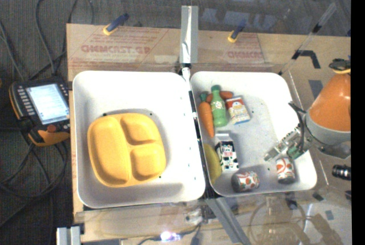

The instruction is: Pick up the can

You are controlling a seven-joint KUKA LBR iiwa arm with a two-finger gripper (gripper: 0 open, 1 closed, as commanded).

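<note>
Right bin, front edge: can [246, 181] lay on its side, near the front wall.
Gripper [283, 150] hung by the right wall, apart from the can, just above a second small can [284, 169]; finger spread could not be told. Left bin [80, 124] carried a yellow divided tray [126, 148].

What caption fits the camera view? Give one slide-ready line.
Gripper hovers over the right bin beside an upright can; yellow tray in left bin.

yellow sectioned plate [126, 148]; orange carrot [206, 117]; green bottle [218, 107]; black-and-white cow-patterned carton [227, 155]; white cans [246, 181] with red marks; white bins [85, 124].
</note>
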